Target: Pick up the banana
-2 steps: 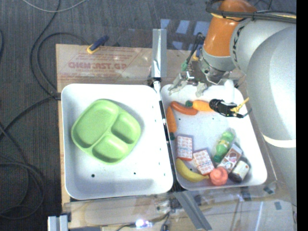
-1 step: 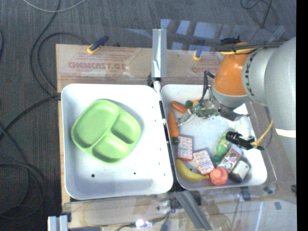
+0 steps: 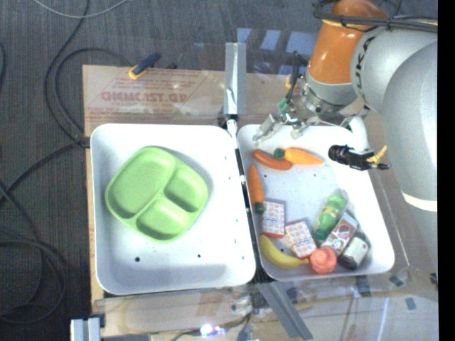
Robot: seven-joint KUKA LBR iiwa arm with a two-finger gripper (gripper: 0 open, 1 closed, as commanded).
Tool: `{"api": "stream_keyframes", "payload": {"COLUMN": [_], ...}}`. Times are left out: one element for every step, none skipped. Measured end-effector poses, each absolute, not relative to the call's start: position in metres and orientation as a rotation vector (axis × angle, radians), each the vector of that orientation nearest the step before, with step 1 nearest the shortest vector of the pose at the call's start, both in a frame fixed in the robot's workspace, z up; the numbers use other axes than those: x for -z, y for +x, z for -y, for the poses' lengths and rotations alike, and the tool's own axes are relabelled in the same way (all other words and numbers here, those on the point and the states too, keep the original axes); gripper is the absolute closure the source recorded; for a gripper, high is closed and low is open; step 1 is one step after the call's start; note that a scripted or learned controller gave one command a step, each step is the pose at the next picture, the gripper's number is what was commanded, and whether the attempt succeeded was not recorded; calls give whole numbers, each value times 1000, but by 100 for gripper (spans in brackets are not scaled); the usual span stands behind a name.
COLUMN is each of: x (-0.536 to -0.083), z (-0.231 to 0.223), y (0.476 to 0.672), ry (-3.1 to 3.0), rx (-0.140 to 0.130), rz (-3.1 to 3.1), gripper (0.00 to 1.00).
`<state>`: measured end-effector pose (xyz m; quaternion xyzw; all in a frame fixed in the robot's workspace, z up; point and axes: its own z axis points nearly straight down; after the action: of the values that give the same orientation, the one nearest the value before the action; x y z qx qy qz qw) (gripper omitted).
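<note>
Claw [image 3: 284, 126] hangs with fingers spread, holding nothing, over right bin's [image 3: 380, 212] far-left corner by the carrots [image 3: 288, 158], while banana [image 3: 279, 254] lies untouched along its near edge.

bench [image 3: 106, 98]: brown top, red print | on it: left bin [image 3: 99, 212], right bin [image 3: 380, 219], side by side, touching
</note>
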<state>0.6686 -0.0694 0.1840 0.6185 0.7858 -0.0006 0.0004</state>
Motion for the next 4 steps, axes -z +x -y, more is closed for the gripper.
{"api": "stream_keyframes", "payload": {"x": [-157, -184, -188, -183], "z": [116, 10, 70, 25], "y": [608, 650, 575, 488], "ry": [1786, 1641, 1447, 1341], "rx": [4, -1, 2, 0], "rz": [-2585, -2679, -2789, -2845], "gripper": [0, 0, 0, 0]}}
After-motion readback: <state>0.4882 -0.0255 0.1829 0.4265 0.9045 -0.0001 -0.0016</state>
